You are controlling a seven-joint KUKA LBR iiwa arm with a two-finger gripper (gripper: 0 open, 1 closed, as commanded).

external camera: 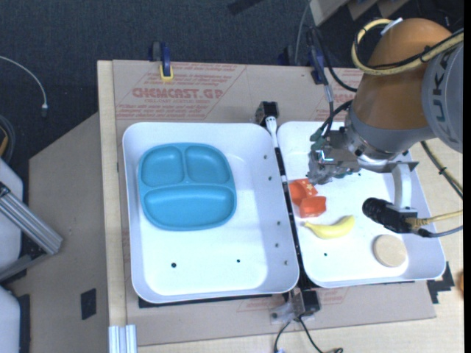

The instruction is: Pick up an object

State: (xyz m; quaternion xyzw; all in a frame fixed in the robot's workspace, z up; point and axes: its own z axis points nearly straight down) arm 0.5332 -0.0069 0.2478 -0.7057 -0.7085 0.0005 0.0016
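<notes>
In the right bin (pixel 346 267) an orange-red lump (pixel 307 199) lies close to the left wall. A yellow banana (pixel 330 228) sits just below it, and a round beige disc (pixel 390 251) rests near the front right corner. My gripper (pixel 321 169) hangs over the bin's left half, just above the upper edge of the orange-red lump. Nothing shows in its grasp.
The left bin (pixel 213 271) holds a blue divided plate (pixel 188 185) in its upper left part. The raised wall where the two bins meet (pixel 284 197) runs just left of the orange-red lump. The grey and orange arm (pixel 401 72) covers the right bin's back right.
</notes>
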